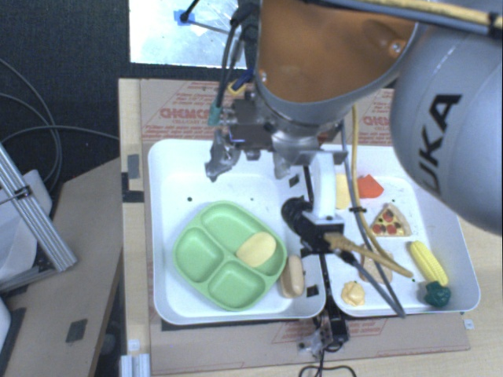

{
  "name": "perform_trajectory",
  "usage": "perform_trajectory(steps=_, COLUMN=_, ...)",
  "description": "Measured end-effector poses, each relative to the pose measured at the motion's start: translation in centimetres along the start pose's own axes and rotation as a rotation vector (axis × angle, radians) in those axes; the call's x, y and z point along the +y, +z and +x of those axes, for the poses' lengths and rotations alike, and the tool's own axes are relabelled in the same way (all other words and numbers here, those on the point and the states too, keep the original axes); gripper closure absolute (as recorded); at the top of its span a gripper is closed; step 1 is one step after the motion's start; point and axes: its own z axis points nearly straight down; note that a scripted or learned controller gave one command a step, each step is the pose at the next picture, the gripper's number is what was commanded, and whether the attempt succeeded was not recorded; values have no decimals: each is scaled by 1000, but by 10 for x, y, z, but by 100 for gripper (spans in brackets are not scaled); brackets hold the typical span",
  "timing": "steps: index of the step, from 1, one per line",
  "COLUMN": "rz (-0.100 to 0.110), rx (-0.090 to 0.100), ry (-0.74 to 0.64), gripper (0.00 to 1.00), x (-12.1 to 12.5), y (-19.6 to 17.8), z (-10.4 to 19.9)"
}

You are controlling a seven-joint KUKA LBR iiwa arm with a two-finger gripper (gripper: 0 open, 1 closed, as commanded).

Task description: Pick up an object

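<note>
Open claw (250, 166) above left bin (169, 210), beside green plate (206, 254)

Brightness: even, fairly bright over my bench, with soft colours.
Glare: the white patch (182, 18) beyond the bench's far edge is washed out.
Shadows: faint ones under my arm (338, 45) on the left bin (169, 175), near its far edge.
Focus: my arm's orange band looms blurred; the green plate (228, 254) reads softly.
</note>
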Motion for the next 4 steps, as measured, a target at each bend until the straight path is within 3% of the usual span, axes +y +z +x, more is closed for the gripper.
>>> perform_trajectory(steps=1, rz=13, rx=-10, ry=14, gripper=0, x=0, y=192, z=6)
perform_trajectory(steps=2, rz=-22, rx=5, ry=16, gripper=0, x=9, y=336, z=7)
perform_trajectory(steps=3, rz=-18, rx=0, ry=13, gripper=0, x=99, y=261, z=4)
perform_trajectory(steps=4, rz=-6, rx=-1, ry=11, gripper=100, x=95, y=255, z=5)
